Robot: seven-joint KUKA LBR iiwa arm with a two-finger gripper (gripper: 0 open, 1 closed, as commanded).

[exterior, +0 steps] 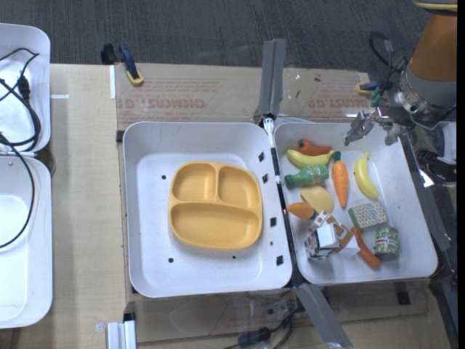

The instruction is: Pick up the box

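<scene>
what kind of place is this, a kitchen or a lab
Most likely a robot lab bench, not a kitchen: a grey and orange arm reaches over two white bins, one holding toy food like a plastic banana, with loose cables nearby.

Upside-down red print on cardboard

The flat brown cardboard sheet [218, 93] across the upper middle of the frame carries red lettering, inverted and hard to make out, seemingly "CHEMCAST GP". Printing on the small items at lower right is too small to read.
</scene>
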